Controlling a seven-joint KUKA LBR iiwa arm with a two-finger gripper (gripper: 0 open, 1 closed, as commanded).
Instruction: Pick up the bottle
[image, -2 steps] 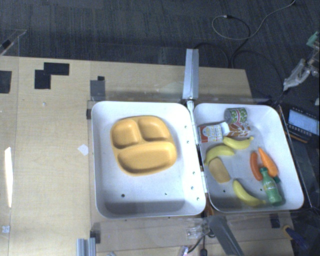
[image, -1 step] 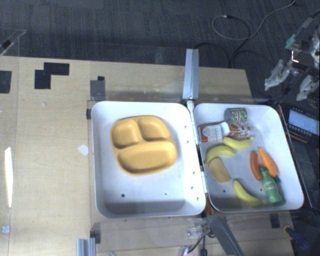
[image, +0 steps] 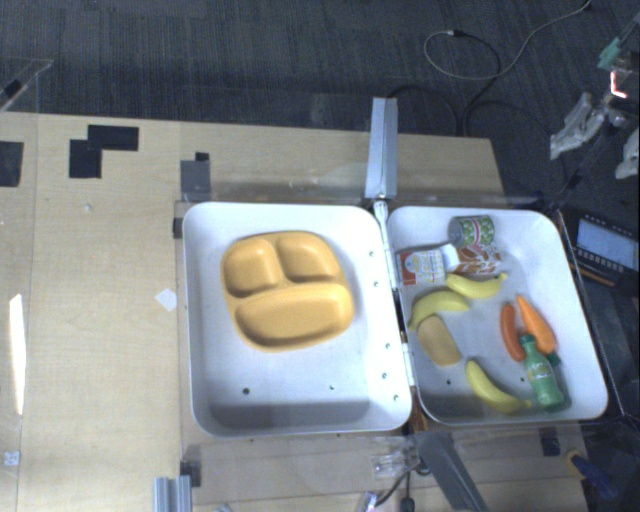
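Nearest us, we record the green bottle lying in the right bin's front right corner, beside a banana; end effector state we cannot tell

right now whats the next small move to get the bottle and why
Probably swing the gripper from outside the far right corner to above the green bottle. The bottle lies at the near right of the right bin, touching a carrot and a banana, so a straight-down approach looks safest.
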